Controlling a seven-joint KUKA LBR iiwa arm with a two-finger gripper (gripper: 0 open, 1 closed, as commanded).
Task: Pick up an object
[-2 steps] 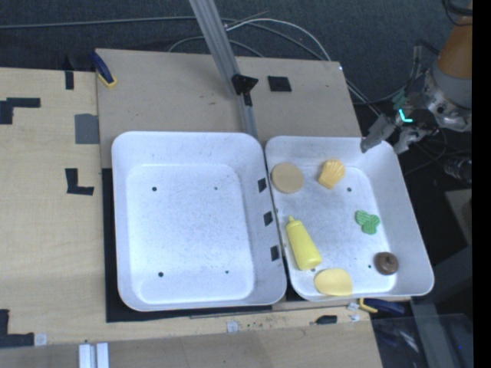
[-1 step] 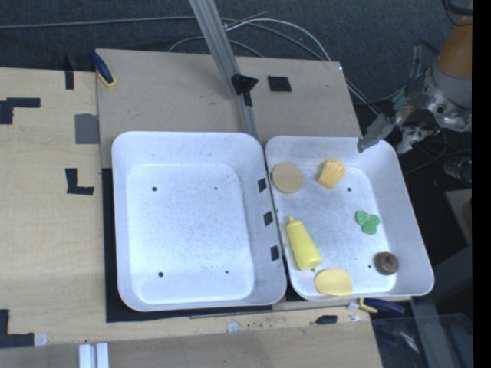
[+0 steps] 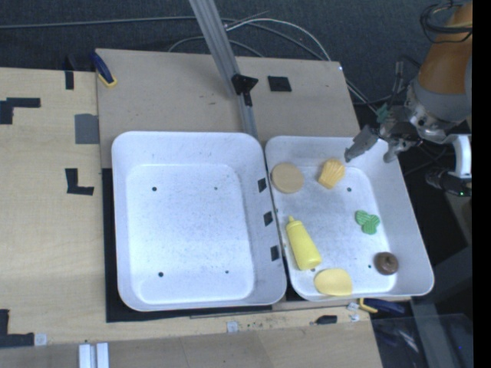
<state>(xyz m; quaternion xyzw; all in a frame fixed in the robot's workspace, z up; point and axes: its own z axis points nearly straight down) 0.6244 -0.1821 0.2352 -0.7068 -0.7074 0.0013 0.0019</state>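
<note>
We see the tool (image 3: 374, 146) at upper right, over the right white bin's (image 3: 406, 205) far rim | grip state: we cannot tell | nearest: yellow ridged block (image 3: 331, 173), lying just left

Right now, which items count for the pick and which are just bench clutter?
For the pick, all in the right bin:
yellow bottle
tan disc
yellow block
green piece
brown piece
pale yellow lump
gripper, hovering at the bin's far rim

Lying about:
left bin
metal pole
cables
</note>
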